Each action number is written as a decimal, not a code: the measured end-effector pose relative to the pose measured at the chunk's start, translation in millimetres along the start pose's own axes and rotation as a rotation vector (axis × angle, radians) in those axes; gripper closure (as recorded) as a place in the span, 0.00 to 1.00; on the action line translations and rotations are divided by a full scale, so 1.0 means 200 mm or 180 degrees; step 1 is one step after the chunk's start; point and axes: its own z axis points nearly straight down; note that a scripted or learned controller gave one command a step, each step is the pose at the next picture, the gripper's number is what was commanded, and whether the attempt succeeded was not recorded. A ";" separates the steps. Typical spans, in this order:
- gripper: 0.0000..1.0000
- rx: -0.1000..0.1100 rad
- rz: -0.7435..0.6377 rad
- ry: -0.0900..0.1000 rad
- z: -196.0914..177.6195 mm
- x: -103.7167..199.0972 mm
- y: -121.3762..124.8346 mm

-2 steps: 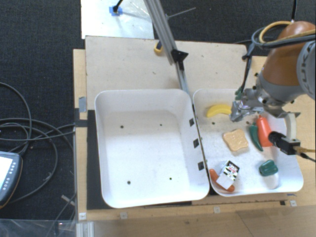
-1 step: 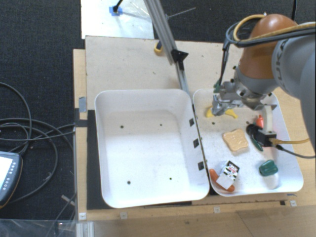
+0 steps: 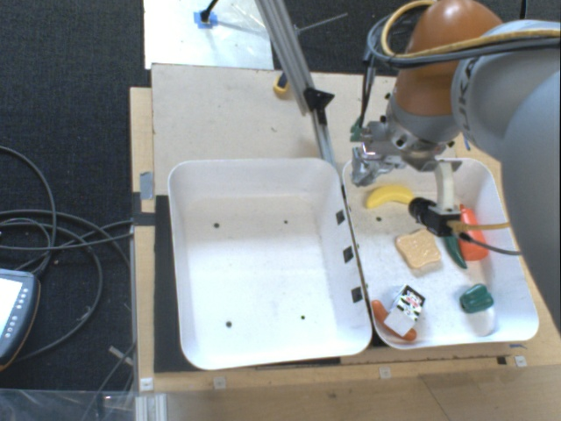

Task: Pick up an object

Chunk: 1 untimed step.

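Cut off by the left edge: a screen device (image 3: 10,310), half out of frame. Cut off at right and top: the grey arm (image 3: 517,77). Hidden beneath it: the far corner of the right bin (image 3: 443,310). Tucked under a black-and-white box (image 3: 405,307): an orange thing (image 3: 379,309), kind unclear. Too small to read: the box's print.

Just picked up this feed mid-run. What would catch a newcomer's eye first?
The big grey arm fills the upper right of the view. Its tool hangs over the far left corner of the right bin, close to a yellow banana. The rest of the clutter lies in that same bin: a toast slice, an orange carrot and a green-capped bottle.
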 end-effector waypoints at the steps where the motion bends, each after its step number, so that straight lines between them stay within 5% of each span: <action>1: 1.00 0.0008 0.0000 0.0003 0.02 0.28 0.08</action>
